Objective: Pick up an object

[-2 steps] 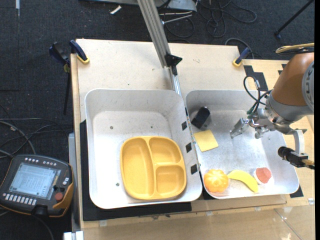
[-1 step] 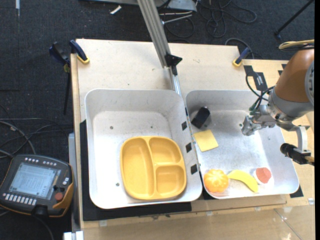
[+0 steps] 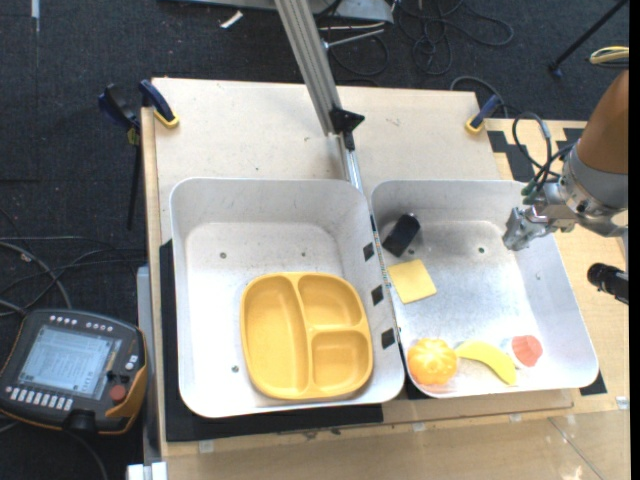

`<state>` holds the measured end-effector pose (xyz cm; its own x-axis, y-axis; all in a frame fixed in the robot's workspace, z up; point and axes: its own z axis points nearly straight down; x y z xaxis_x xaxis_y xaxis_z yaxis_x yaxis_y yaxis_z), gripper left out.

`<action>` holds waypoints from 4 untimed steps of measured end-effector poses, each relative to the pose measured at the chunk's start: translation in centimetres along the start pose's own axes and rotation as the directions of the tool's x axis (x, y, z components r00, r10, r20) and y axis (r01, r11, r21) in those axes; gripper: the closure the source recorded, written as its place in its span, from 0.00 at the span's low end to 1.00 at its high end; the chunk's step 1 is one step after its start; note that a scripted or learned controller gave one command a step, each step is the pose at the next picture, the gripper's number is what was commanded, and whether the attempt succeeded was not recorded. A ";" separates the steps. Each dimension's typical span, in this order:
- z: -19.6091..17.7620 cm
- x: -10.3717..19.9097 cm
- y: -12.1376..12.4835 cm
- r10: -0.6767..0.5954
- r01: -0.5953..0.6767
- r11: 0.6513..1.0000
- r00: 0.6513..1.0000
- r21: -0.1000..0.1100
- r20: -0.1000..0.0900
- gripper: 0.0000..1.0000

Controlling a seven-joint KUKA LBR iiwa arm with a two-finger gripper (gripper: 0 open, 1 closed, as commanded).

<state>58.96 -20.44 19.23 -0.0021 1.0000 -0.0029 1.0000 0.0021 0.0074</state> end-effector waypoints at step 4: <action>-3.0 15.9 -4.0 -0.006 0.006 1.000 1.000 0.010 -0.005 1.00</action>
<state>54.93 -4.58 22.19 -0.0084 1.0000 0.0022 1.0000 0.0084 -0.0023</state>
